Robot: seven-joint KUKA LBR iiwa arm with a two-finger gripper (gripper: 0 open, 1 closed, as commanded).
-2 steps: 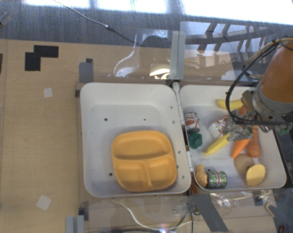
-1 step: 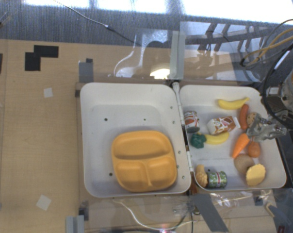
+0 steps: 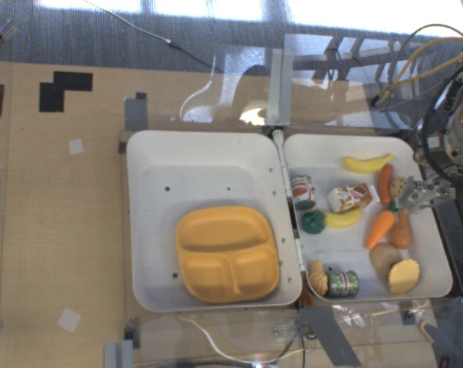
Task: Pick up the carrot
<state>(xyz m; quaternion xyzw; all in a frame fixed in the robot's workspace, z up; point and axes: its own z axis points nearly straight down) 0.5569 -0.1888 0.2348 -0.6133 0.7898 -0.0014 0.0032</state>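
Note:
The orange carrot (image 3: 380, 228) with a green top lies at a slant in the right bin (image 3: 440, 280), its green end pointing up and to the right. My gripper (image 3: 418, 195) hovers over the bin's right side, just above and to the right of the carrot's green end. Nothing is visibly held. A brown pear-shaped piece (image 3: 402, 232) touches the carrot's right side.
Around the carrot lie a banana (image 3: 367, 162), a red sausage (image 3: 385, 182), a white pack (image 3: 349, 198), a yellow piece (image 3: 343, 219), a green pepper (image 3: 313, 221), a potato (image 3: 383, 257) and cans (image 3: 343, 283). The left bin (image 3: 147, 205) holds a yellow divided tray (image 3: 227, 253).

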